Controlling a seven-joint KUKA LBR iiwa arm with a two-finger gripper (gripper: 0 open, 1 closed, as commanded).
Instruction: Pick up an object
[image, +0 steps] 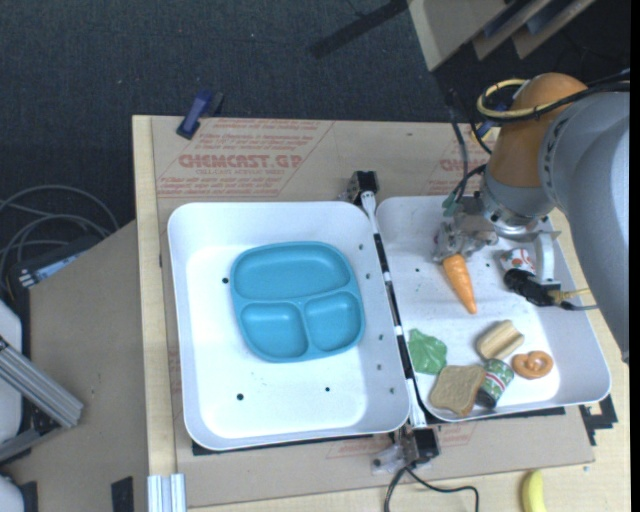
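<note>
Hand (462, 240) hovering at right bin's (590, 345) 12 o'clock, touching carrot (460, 282) top; grip state: cannot tell. Blue tray (297, 300) lying in left bin (200, 330).

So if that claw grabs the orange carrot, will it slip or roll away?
The carrot looks like smooth toy plastic, so probably light and stiff. Its tapered, rounded shape may squirt out of a pinch or roll in a curve. The gripper sits at its thick end, likely the surer spot.

Probably a robotics lab, protective-papered bench (250, 150), two white bins (190, 330), loose cables (50, 230), dark carpet
</note>
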